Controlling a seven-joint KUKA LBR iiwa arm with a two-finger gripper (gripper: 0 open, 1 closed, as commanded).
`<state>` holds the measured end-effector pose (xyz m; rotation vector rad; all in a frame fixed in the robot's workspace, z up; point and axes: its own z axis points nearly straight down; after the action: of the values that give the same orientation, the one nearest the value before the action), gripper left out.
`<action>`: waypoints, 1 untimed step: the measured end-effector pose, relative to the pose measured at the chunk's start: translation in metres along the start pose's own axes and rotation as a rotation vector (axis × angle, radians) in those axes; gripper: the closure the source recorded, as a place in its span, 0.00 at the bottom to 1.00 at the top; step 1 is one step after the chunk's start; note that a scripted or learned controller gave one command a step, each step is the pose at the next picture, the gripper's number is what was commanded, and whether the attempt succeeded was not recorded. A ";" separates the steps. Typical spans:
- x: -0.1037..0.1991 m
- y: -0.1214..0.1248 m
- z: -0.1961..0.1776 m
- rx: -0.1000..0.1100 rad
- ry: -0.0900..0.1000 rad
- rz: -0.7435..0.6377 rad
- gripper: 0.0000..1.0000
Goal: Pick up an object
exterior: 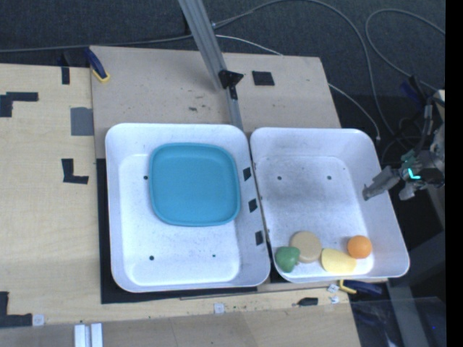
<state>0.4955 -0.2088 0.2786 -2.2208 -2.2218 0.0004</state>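
While the gripper (377, 187) hangs over the right bin's (311, 157) right rim, holding nothing, whether it is spread I cannot tell; the pickable pieces crowd that bin's near edge: green piece (287, 258), tan disc (307, 246), yellow piece (338, 260), orange ball (359, 246), probably slid there, and a blue plate (194, 183) fills the left bin (130, 266)

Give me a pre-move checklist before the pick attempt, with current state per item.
1. Targets present in right bin: green piece, tan disc, yellow piece, orange ball: ok.
2. Gripper above a target: not ok, it sits at the bin's right rim.
3. Target spacing: not ok, the four bunch along the near wall.
4. Finger opening: cannot tell.
5. Blue plate out of the way, in left bin: ok.
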 end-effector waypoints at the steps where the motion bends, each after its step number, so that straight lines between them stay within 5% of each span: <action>1: 0.000 0.000 0.000 0.000 0.000 0.000 0.00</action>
<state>0.4954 -0.2088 0.2785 -2.2207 -2.2217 0.0005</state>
